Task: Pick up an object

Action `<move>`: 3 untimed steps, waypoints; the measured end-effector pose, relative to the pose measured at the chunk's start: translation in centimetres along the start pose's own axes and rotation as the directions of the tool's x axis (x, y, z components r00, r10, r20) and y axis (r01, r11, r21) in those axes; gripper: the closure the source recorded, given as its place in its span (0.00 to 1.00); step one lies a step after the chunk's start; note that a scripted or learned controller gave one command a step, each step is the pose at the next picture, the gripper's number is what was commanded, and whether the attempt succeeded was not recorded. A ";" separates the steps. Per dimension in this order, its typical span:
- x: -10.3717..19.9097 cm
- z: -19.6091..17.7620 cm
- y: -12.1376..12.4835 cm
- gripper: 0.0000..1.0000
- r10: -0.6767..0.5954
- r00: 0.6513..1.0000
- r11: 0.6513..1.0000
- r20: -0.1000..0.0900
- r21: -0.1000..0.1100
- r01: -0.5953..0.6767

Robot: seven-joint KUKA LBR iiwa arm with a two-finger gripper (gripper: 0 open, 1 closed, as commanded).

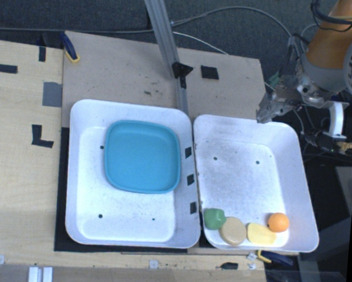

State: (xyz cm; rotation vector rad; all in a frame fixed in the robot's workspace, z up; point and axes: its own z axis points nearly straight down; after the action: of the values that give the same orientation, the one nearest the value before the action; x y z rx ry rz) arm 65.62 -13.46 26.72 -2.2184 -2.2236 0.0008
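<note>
Arm waiting above the far edge of the right bin, nothing picked yet.

The gripper hangs over the right bin rim (whether its jaws are parted or closed I cannot tell). The green piece, tan disc, yellow piece and orange ball crowd the near edge; next, I judge, comes a reach across and down.

Arm cut off top-right.

Plate sits in the left bin, right bin just beside it, four small objects lined along that bin's near edge, claw at its far rim
</note>
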 end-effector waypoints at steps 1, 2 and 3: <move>5.3 1.9 0.4 1.00 -0.002 1.000 1.000 -0.001 0.001 0.002; 11.1 2.9 -0.3 1.00 -0.002 1.000 1.000 -0.001 0.000 0.002; 16.0 2.4 -0.3 1.00 -0.001 1.000 1.000 0.000 -0.001 0.001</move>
State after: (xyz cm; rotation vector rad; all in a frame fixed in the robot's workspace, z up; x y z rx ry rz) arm 65.25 2.53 24.32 -2.2173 -2.2249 -0.0004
